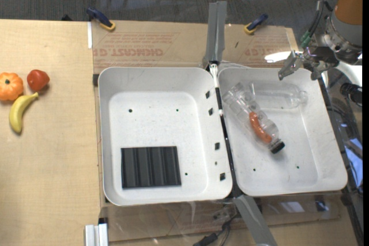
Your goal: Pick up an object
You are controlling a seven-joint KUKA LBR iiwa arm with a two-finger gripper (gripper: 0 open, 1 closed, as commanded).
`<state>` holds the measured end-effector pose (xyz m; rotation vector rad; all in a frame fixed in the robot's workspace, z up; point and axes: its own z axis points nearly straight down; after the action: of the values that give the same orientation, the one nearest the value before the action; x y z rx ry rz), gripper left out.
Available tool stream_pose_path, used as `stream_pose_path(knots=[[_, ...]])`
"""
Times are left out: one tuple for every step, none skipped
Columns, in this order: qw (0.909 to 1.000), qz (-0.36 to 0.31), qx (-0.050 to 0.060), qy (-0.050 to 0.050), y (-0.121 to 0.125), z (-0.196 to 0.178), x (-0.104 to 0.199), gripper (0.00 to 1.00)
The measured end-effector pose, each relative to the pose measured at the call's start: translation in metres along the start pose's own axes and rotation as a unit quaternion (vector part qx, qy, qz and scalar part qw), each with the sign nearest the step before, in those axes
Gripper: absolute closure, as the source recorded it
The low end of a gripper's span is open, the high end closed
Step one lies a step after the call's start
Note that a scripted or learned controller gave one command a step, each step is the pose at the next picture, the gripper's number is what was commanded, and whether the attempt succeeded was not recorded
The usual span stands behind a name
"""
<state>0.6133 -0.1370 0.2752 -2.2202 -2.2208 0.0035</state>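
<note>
A clear plastic bottle (259,124) with orange contents and a black cap lies slantwise in the right bin (323,176), cap toward the front right. A second clear bottle (279,98) lies behind it, near the bin's far wall. My gripper (304,66) hangs above the far right corner of the right bin, up and to the right of both bottles. Its two fingers stand apart with nothing between them. The orange band of the arm shows at the top right.
The left bin (109,141) holds a black ribbed tray (150,167) at its front. On the wooden table at the far left lie a banana (19,113), an orange fruit (10,87) and a red fruit (38,80). Cardboard with clamps lies behind the bins.
</note>
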Motion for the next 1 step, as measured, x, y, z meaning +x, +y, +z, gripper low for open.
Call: stream_pose_path(knots=[[0.9991, -0.041, 0.001, 0.0, -0.0437, 0.096, 0.0139, 0.0]])
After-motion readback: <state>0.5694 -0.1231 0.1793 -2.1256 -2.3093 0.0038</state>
